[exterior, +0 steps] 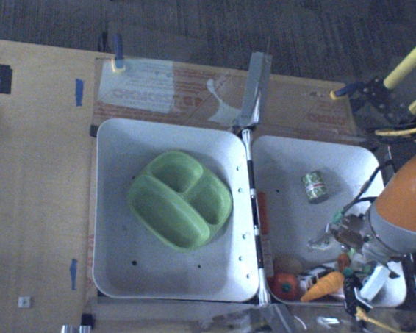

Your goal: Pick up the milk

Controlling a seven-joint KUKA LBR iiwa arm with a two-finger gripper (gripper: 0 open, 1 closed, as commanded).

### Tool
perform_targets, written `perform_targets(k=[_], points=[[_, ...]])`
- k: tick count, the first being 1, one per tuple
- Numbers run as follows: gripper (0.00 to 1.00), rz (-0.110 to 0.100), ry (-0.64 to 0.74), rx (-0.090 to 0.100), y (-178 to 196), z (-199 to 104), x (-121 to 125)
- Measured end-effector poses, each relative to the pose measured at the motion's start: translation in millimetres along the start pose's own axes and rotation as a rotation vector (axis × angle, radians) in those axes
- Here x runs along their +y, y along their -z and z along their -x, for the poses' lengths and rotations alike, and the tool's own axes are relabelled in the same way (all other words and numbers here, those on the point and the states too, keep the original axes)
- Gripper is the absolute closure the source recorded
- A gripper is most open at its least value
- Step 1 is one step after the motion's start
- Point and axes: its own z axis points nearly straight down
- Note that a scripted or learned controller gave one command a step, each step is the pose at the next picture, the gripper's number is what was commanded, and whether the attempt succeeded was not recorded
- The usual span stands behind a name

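Since the gripper [342, 239] hangs over the middle of the right bin [290, 156], your concern is what lies just toward the near wall from it. You cannot tell from this slant how far the gripper is open, and nothing shows as held in it.

The milk [318, 273] looks to be the white piece in the clutter at the bin's near edge, though it is mostly covered and you should treat that as a guess. It sits near the gripper, to its near-left side in the camera view. A carrot [323, 285] lies aslant over it, a tomato [284, 285] is just beside it on the left, and a brown lump [287, 265] touches the tomato's far side.

Its long axis seems to run along the near wall, but too little shows to be sure. The small can [313, 186] stands well apart toward the far wall. The green plate [181, 200] in the left bin [109, 262] plays no part.
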Motion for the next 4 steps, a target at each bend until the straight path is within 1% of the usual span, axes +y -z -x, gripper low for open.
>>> perform_targets(k=[1,2,3,4], points=[[1.0,0.0,-0.002,0.0,9,0,0],[1.0,0.001,-0.015,0.0,99,-77,-29],[1.0,0.002,-0.135,-0.001,111,-121,-47],[1.0,-0.001,-0.108,-0.002,94,-216,-84]])
